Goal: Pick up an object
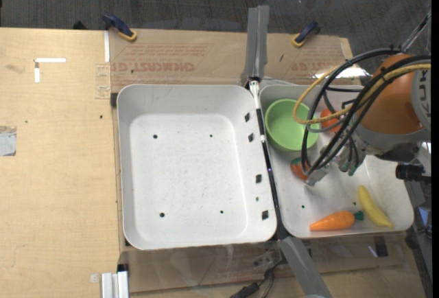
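The arm (394,108) comes in from the right side and bends down into the right bin (405,221). The left bin (137,221) is beside it, and the two bins touch along a grey bar in the middle. In the right bin, a green bowl (285,126) sits near the back left corner. A small red and orange thing (299,168) lies just in front of the bowl, close to the bin's left wall, but it is too small to tell what it is. A toy carrot (334,222) lies along the front edge. A yellow banana (374,207) lies near the front right corner, just beside the carrot's green top. The gripper (314,177) hangs low over the bin floor, right next to the small red thing. Black and yellow cables droop in front of it, so I cannot tell if it is open or closed, and I see nothing held in it. I think the arm is at the reaching step, going for the small red thing, and no object is lifted yet. Next it would need to sit right over that thing, squeeze it, and lift straight up. It should stay clear of the bowl's rim and the bin's wall.
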